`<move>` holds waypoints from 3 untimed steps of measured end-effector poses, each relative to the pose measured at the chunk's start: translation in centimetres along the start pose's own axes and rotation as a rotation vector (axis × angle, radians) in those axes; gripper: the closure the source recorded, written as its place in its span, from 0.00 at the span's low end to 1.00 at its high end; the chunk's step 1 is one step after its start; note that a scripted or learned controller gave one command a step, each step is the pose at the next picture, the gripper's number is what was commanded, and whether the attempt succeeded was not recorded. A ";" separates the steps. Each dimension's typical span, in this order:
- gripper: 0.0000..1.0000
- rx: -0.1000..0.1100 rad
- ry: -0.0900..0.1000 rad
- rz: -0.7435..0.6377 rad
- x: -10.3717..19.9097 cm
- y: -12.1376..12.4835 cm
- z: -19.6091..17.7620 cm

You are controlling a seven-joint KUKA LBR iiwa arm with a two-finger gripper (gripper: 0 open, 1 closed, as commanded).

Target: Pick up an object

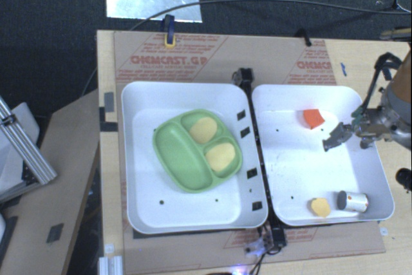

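Yellow round piece [320,207] and silver can [353,201] lie at the right bin's [293,164] lower edge; the can rests on its side, long axis left-right. Orange block [313,118] sits upper centre, nearest the tool [331,142]. Tool state: cannot tell. Recommend descending squarely over the block, clear of the wall.

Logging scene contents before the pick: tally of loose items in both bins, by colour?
Green: 1, divided plate, left bin
Yellow: 3, two pieces on the plate, one in the right bin
Orange: 1, block
Silver: 1, small can
Total: 6
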State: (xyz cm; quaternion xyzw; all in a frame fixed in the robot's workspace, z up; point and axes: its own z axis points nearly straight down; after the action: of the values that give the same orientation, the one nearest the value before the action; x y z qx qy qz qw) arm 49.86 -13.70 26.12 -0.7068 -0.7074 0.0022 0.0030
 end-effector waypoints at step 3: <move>0.00 -0.003 0.001 -0.001 0.9 0.9 10.2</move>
State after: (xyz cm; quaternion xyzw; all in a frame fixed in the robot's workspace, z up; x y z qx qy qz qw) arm 50.67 -12.77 15.95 -0.7065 -0.7077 0.0011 0.0023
